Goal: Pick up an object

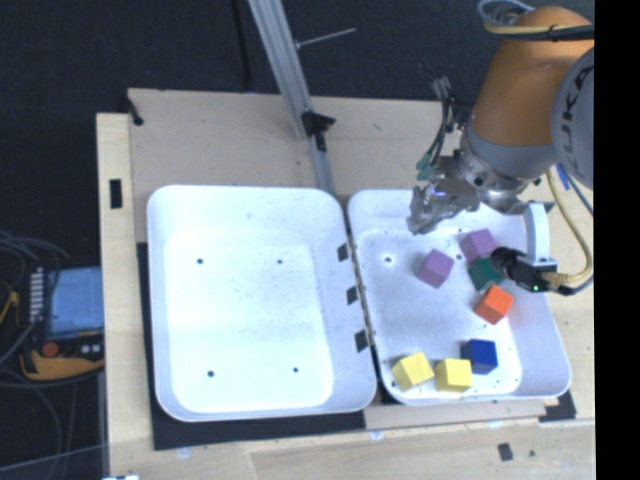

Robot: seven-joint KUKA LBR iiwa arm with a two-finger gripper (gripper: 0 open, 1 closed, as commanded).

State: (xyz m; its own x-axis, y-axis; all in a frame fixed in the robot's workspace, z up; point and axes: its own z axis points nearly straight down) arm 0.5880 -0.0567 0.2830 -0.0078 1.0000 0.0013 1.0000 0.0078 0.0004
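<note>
The arm's small metal pincer (pixel 428 211) hangs over the far end of the right-hand shallow white bin (pixel 385 243), near a small purple cube (pixel 435 267). That cube is probably the best target: it lies apart from its neighbours, so a straight descent centred over it, squared to its faces, should work. Whether the pincer is apart or together I cannot tell; the tip is dark and blurred. A second purple cube (pixel 477 243) and a green block (pixel 485 272) crowd together, partly behind a black fitting (pixel 515 267).
</note>
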